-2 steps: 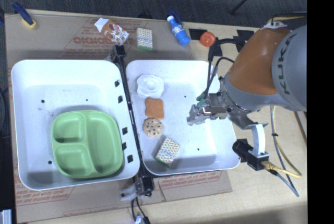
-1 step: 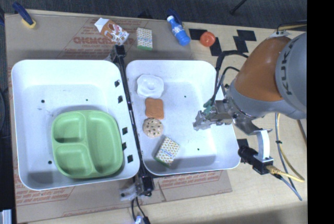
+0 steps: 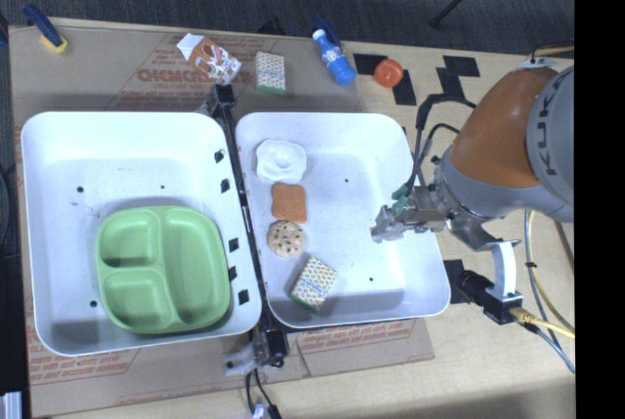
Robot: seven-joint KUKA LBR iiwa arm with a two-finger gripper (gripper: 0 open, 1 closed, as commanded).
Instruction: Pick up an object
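Four objects are lying in a column left of the gripper (image 3: 383, 230): white disc (image 3: 280, 158), orange slab (image 3: 289, 202), cookie (image 3: 285, 238), patterned block (image 3: 313, 282). All are sitting in the right bin (image 3: 391, 295), apart from the gripper. Gripper state: cannot tell. Farther left, a green tray (image 3: 162, 268) is resting in the left bin (image 3: 59, 173).

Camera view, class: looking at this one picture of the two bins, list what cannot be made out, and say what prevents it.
- Hand: small and blurred against the white right bin; whether it is open or shut cannot be told.
- Arm: cut off by the right edge of the camera view.
- Patterned box: print too small to read.
- Round white item: too pale against the bin to identify.
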